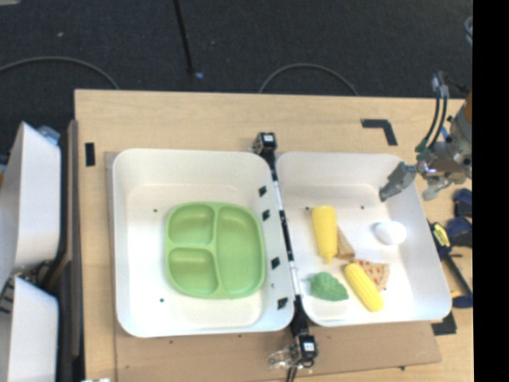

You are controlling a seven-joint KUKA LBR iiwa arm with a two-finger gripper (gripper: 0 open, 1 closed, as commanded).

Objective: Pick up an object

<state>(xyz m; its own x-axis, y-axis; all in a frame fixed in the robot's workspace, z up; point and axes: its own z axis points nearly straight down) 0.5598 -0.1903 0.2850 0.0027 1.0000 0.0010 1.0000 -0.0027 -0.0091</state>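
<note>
Starting on the left, the wooden table (95, 213) carries two shallow white bins side by side. The left bin (135, 181) has a light green divided plate (215, 249) lying flat in it, three compartments. The right bin (421, 289) is where all the food stuff is: a yellow corn cob (324, 231) standing roughly along the bin's length near the middle divider, a tan cracker-looking piece (344, 247) touching its right side, a green leafy lump (328, 286) below it near the front wall, then a second corn cob (363, 286) lying at a slant, resting against a pizza slice (376, 272). A small white roundish object (390, 232) sits apart from the rest, further right. The pincer (395, 183) is over the far right corner of that bin, near the white object but not touching anything, and honestly I can't tell if it's apart or together from this angle.
</note>
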